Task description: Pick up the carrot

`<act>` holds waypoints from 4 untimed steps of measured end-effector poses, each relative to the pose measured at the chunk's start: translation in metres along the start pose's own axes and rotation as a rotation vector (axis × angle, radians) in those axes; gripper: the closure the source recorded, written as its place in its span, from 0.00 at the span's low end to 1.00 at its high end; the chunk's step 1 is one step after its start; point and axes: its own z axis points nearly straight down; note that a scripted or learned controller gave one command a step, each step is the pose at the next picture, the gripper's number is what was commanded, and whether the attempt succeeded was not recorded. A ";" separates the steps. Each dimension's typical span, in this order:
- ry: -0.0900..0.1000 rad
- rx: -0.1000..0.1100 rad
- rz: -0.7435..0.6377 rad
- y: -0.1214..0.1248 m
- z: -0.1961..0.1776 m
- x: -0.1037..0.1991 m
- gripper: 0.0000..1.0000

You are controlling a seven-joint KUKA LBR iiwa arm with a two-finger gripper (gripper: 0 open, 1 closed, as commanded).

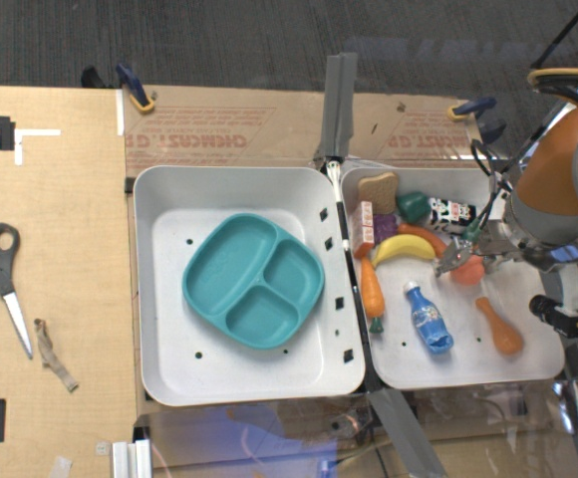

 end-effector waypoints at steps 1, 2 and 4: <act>0.017 0.008 0.246 -0.062 0.001 -0.021 0.00; 0.003 0.005 0.359 -0.072 0.002 -0.006 0.00; 0.002 0.008 0.723 -0.089 0.002 0.048 1.00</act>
